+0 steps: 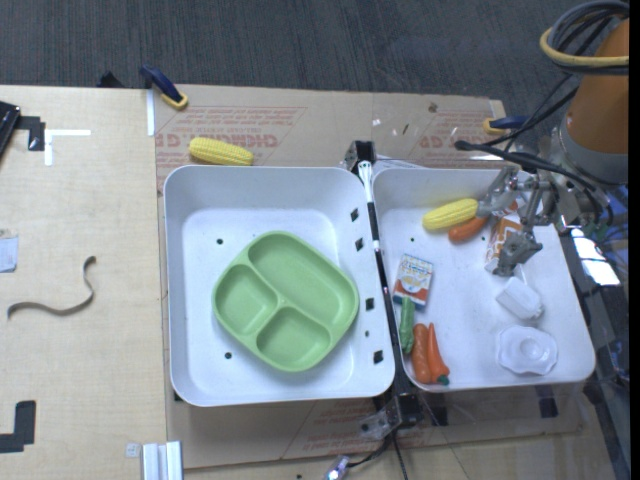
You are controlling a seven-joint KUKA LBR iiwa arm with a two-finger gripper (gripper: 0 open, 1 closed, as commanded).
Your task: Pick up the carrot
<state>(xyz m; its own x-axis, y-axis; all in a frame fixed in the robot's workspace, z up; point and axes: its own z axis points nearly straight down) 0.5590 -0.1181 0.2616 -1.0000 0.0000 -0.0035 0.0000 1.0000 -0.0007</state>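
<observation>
Your carrot (429, 354) lies at the near edge of the right bin (570, 368), well down-left of the gripper (515, 236), beside a green vegetable (407, 326), while the gripper hovers near a corn cob (450, 213) and sausage (466, 230), its opening hidden from you.

A single fixed camera looks down at a slant from above the bench (80, 218), far enough back to take in both white bins (190, 268) side by side and the surrounding floor, with the arm (600, 98) entering from the view's right.
</observation>
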